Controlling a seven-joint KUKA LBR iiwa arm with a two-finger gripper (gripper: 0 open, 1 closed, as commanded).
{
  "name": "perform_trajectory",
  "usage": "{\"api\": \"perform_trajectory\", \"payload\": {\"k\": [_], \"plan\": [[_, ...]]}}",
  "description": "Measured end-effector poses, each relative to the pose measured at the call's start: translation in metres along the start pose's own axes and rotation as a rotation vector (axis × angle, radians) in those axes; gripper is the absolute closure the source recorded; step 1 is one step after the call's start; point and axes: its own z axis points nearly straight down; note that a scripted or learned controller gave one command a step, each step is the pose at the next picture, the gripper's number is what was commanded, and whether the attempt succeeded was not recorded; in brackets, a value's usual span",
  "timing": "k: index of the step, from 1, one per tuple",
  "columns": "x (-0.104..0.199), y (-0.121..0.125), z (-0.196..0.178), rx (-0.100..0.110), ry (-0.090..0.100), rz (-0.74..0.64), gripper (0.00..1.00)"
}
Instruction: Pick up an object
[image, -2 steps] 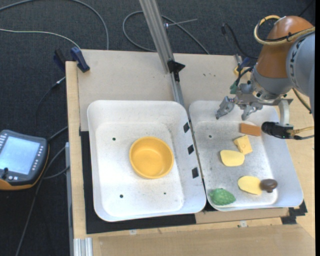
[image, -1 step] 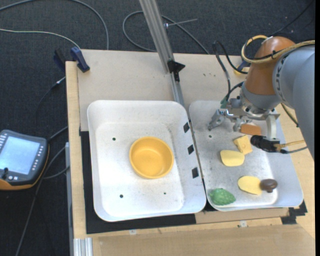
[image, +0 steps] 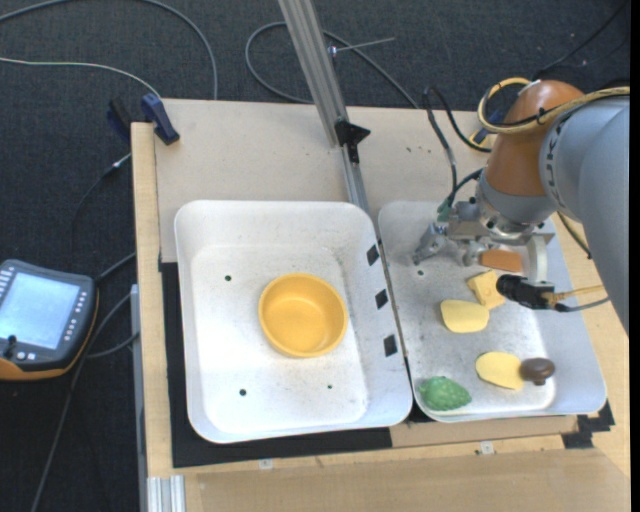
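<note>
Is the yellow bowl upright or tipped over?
Upright: the yellow bowl sits in the left bin, its round opening facing up.

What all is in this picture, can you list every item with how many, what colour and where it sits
bins: 2, white, side by side on the bench
bowl: 1, yellow, middle of the left bin
yellow pieces: 3, right bin, mid to near side
orange piece: 1, right bin, under the wrist
green lump: 1, right bin, near left corner
brown knob: 1, right bin, touching the nearest yellow piece
blue clamp: 1, bench's far left corner
metal rail: 1, silver, slanting down from the top between the bins
handheld pendant: 1, orange and grey, on the floor at left
arm: 1, grey with orange band, over the right bin
gripper: 1, far part of the right bin
</note>
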Motion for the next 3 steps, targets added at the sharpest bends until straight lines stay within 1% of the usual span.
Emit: {"api": "perform_trajectory", "payload": {"k": [1, 2, 3], "plan": [[0.000, 0.001, -0.012, -0.003, 0.000, 0.000, 1.00], [-0.002, -0.001, -0.054, -0.004, -0.001, 0.000, 1.00], [0.006, -0.006, -0.112, -0.007, -0.001, -0.001, 1.00]]}}
